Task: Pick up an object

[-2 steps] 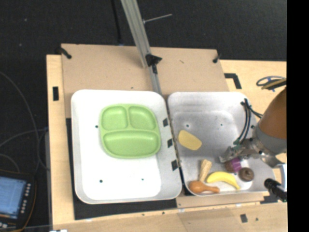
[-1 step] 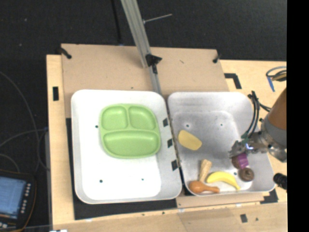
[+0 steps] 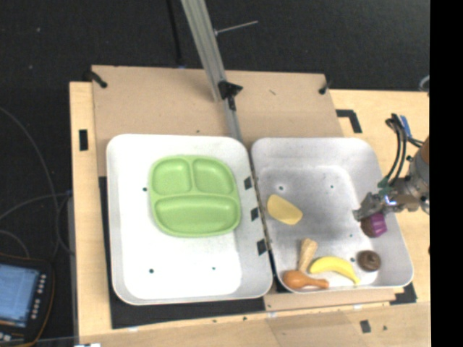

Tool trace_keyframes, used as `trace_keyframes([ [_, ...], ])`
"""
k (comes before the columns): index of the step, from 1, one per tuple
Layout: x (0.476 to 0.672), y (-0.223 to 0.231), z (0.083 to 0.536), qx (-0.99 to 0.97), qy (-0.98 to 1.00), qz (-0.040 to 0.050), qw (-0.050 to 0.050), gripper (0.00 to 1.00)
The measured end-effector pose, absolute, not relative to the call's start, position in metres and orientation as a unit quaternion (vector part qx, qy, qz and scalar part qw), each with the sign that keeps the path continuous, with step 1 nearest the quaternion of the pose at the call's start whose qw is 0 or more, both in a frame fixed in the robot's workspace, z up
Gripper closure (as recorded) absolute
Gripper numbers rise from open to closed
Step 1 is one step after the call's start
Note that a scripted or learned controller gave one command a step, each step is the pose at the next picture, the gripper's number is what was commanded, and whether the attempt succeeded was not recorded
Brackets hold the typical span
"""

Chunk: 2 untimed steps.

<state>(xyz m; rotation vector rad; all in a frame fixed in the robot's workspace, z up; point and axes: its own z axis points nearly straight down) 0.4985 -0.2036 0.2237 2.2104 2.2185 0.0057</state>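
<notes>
— What gets cut off here?

— The arm [image 3: 418, 166] runs off the right edge; just its wrist shows over the right bin [image 3: 318, 157].

— And the gripper [image 3: 372, 210]?

— Small and blurred. It covers the top of a purple thing [image 3: 375, 226] at the bin's right edge; whether it grips it, I can't tell.

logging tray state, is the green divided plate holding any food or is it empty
Empty: the green divided plate shows bare compartments; the food items lie in the right bin.
</notes>
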Motion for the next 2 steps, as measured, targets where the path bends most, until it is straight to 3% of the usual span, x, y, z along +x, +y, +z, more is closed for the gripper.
trace_keyframes([
  [1, 0.500, -0.205, 0.271, 0.706, 0.708, 0.0011, 0.004, 1.00],
  [2, 0.515, -0.165, 0.270, 0.705, 0.709, 0.0008, 0.002, 1.00],
])
